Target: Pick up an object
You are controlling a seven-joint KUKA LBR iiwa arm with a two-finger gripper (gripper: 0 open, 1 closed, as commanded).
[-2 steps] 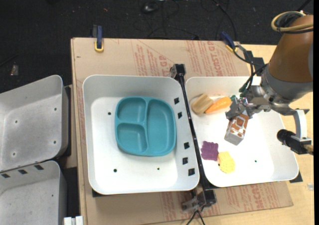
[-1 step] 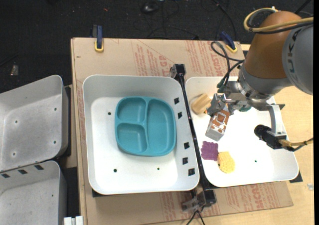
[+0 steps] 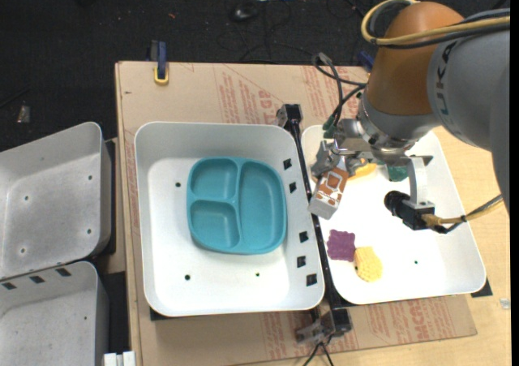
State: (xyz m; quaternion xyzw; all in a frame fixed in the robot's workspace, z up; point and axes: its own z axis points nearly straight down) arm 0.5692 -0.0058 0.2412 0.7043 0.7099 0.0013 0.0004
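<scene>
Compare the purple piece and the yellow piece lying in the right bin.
The purple piece is darker and squarish with ragged edges; the yellow piece is brighter, more oval, with a bumpy surface. The purple piece lies nearer the divider between the bins, the yellow one nearer the right bin's front edge. Both are small, loose and side by side.

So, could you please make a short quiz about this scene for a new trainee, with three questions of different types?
1. True or false: the teal divided plate lies in the left bin.
2. Multiple choice: which item lies directly beside the purple piece in the right bin?
A. a yellow piece
B. a red ball
C. a blue cup
3. Fill in: the arm's gripper hangs over the ______ edge of the right bin, near the divider.

Key
1. True.
2. A, the yellow piece.
3. Left.
</scene>
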